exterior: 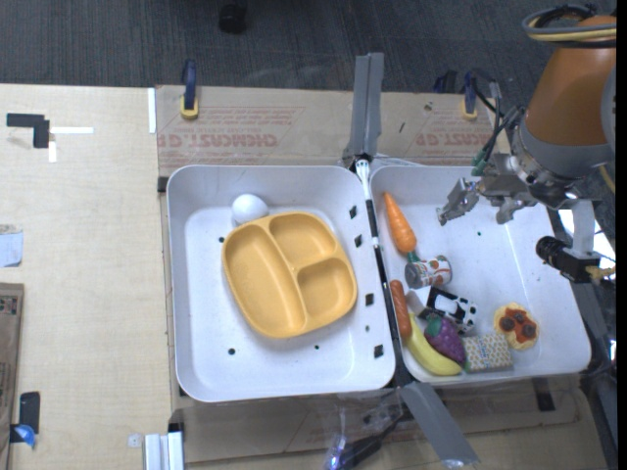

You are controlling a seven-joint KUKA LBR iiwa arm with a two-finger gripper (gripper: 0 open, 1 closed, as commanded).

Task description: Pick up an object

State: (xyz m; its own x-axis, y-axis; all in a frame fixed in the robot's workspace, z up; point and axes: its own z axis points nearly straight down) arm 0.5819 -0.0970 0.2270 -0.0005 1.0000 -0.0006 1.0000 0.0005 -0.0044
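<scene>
The hand point(480, 202) hangs over the upper part of the right bin point(549, 225), on the end of the grey arm point(568, 96) with its orange band, which comes in from the right; its two fingers look spread apart with nothing between them, so it is open and carrying nothing. Just to its left and a little below lies a carrot point(398, 223), tilted along the bin's left wall. Further below the hand and slightly left, a small can point(429, 270) rests on its side. Lower still along that wall is a sausage point(400, 306), and beside it a black and white toy cow point(453, 308). Near the bottom edge, well below the hand, a banana point(427, 352), a bunch of purple grapes point(448, 340) and a speckled sponge point(487, 352) crowd together, touching one another. Down and to the right of the hand sits a small pizza toy point(516, 325). Far to the hand's left, in the left bin point(196, 292), a yellow divided plate point(290, 273) lies flat with a white ball point(249, 207) touching its upper left rim. Both bins stand on a pale wooden worktop point(78, 282)
</scene>
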